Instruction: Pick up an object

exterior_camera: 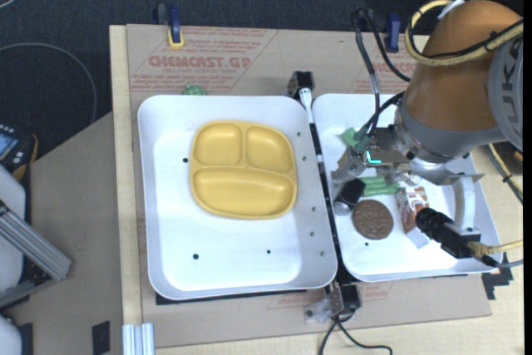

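My gripper [352, 172] hangs low over the left part of the right bin [391, 266], under the orange and grey wrist. Just below it lies a small black object [349, 194]. A brown round disc [373, 219] lies beside that, toward the bin's front. A green item [380, 184] pokes out from under the wrist, and another green piece [348, 137] lies behind the gripper. To the right of the disc lies a small red, brown and white packet [412, 205]. The wrist hides the back right of this bin.
The left bin [166, 253] holds a yellow divided plate [243, 169] in its back half. A ridge with a black clip [302, 82] separates the two bins. Cardboard lies under both bins.
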Available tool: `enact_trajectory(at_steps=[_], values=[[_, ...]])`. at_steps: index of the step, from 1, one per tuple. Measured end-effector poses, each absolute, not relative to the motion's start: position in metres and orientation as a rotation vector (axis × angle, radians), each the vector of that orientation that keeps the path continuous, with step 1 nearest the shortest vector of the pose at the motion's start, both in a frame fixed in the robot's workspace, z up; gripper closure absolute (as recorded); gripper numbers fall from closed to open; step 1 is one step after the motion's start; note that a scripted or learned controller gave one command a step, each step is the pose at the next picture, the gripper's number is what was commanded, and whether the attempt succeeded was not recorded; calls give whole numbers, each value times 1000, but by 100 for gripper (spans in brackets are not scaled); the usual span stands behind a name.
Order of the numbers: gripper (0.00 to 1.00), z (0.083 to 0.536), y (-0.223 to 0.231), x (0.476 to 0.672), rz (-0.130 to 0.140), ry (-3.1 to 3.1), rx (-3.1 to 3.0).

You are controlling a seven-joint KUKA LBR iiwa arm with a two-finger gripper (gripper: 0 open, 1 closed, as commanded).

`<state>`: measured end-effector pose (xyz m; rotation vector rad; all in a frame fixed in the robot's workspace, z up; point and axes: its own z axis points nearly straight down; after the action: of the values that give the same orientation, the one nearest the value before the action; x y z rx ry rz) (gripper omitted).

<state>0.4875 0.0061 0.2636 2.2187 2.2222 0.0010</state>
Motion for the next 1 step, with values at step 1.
enact_trajectory(at_steps=[1], values=[[100,274,6,488,4,2222,2216]])
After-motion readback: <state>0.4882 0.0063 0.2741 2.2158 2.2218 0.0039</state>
